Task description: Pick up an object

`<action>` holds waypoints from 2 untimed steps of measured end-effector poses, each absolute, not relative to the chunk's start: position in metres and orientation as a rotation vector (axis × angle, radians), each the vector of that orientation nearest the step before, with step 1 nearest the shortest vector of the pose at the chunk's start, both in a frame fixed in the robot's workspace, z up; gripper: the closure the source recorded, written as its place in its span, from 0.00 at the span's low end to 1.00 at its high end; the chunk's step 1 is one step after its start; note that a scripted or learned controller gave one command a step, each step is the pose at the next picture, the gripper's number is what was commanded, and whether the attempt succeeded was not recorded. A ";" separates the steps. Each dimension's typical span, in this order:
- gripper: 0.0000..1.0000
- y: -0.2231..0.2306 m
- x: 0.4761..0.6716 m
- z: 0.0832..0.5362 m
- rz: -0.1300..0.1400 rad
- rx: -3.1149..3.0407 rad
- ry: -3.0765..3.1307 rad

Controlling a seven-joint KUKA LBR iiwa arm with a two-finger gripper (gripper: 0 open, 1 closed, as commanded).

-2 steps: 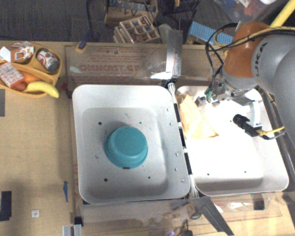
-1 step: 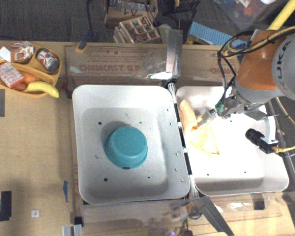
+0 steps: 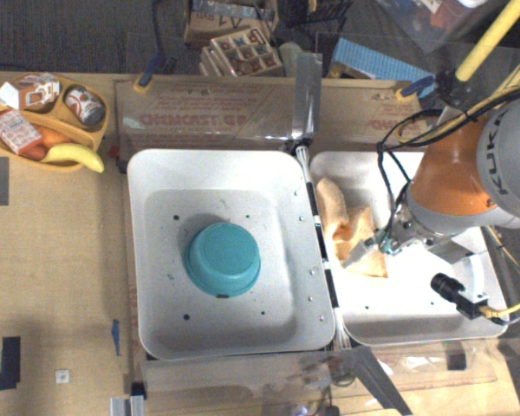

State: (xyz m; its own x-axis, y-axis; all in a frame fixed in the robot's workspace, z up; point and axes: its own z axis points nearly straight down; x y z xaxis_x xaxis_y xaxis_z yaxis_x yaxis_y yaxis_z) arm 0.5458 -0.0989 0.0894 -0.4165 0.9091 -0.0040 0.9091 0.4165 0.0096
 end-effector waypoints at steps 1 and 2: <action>1.00 -0.101 0.547 0.100 0.014 1.697 2.628; 1.00 -0.051 0.632 0.186 0.000 1.609 2.694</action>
